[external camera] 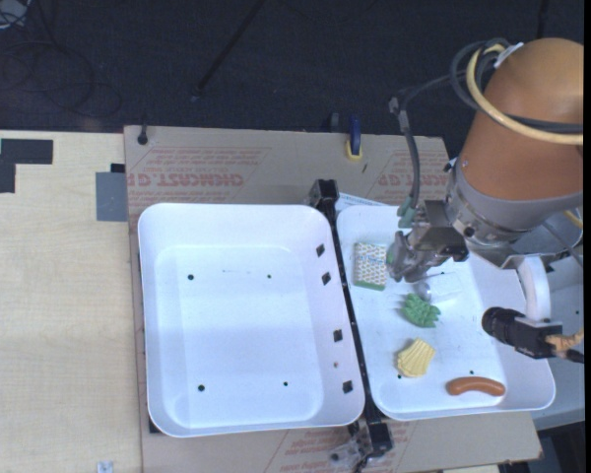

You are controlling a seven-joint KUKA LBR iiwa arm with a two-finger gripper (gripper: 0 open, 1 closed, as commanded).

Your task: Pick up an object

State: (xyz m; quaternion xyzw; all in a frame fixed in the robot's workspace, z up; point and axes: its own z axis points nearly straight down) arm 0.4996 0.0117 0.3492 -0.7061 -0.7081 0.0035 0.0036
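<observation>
Two white bins sit side by side on the desk; the right bin (532, 387) carries every object. The hand (411, 261) hangs above its upper left area, state not discernible. A pale checkered block (370, 264) lies just beside the hand, toward the bin divider. The green toy (421, 311) sits just below, the yellow piece (415, 358) and orange sausage (476, 386) farther toward the near rim

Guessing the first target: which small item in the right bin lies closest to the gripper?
The pale green-patterned square pad, just left of the gripper. The spiky green toy, yellow ridged piece and orange sausage lie further toward the bin's near edge.
</observation>
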